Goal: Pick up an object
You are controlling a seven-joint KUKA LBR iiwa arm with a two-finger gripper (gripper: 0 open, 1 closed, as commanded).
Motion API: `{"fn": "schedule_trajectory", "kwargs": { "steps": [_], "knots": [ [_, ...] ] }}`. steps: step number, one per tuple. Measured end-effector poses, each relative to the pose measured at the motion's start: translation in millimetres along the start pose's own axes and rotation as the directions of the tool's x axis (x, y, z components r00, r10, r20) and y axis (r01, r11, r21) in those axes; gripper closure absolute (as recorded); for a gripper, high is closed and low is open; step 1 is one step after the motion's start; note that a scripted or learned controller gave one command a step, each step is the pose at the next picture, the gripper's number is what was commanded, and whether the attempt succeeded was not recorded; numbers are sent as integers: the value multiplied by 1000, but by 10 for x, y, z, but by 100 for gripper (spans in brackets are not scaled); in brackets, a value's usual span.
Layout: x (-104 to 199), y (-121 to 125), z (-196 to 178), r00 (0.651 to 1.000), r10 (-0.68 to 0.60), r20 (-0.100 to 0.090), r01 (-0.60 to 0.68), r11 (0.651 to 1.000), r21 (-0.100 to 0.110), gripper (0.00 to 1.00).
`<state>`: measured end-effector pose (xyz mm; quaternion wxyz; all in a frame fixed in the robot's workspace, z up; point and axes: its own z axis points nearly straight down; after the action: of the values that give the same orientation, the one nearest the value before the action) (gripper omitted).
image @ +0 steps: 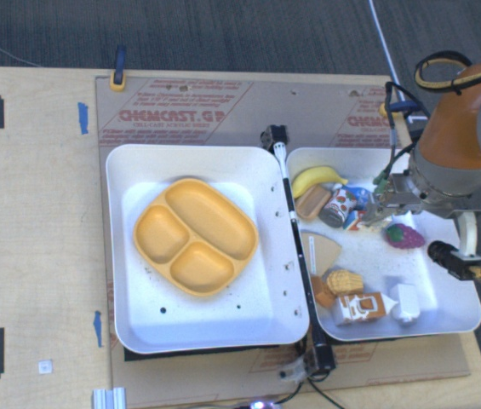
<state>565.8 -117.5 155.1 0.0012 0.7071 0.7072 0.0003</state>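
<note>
White plastic makes up both bins, side by side on the pale wooden surface [36,254] over a printed cardboard sheet [180,109]. The left bin [129,313] carries a yellow three-compartment plate [195,236], lying flat near its middle, well apart from everything else.

The right bin [453,313] is the crowded one. A banana [317,177] lies at its upper left, just above a tan bun-like piece [312,201]. Beside that sits a small can [337,207] on its side, with a blue item [359,196] touching it to the right. A magenta, berry-like object [403,235] rests alone a little lower right. Along the bin's left wall leans a beige wedge [327,250]. At the bottom sit a small corn-like yellow piece [344,280], an orange-and-white carton [361,307] and a white block [407,302], close together.

The arm [457,139], grey with its orange band, comes in from the right, and the claw [385,203] is down among the can, the blue item and the magenta object, just right of the can. Whether it is apart or together cannot be told; the wrist body hides it from above, and nothing can be seen held in it. The can and blue item crowd its left side, the magenta object its lower right.
</note>
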Motion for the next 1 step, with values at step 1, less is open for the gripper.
{"fn": "schedule_trajectory", "kwargs": {
  "steps": [1],
  "knots": [
    [-1077, -491, -179, 1000, 1, 1, -1, 1000, 2, 100]
  ]
}}
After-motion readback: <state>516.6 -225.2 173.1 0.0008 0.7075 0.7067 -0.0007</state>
